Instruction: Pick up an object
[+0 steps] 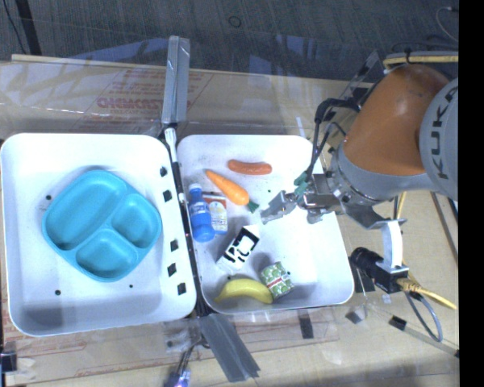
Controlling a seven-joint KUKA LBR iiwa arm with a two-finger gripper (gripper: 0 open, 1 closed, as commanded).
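Note:
My gripper hangs over the right side of the right bin, open, with nothing between its fingers. An orange carrot lies just left of it, and a red-brown sausage lies near the bin's far wall. A blue bottle and a small red-and-white box lie by the left wall. A black-and-white box sits mid-bin, below and left of the gripper. A yellow banana and a green can rest at the near wall.
The left bin holds a blue divided plate. A grey divider strip runs between the two bins. The grey and orange arm reaches in over the right bin's right rim.

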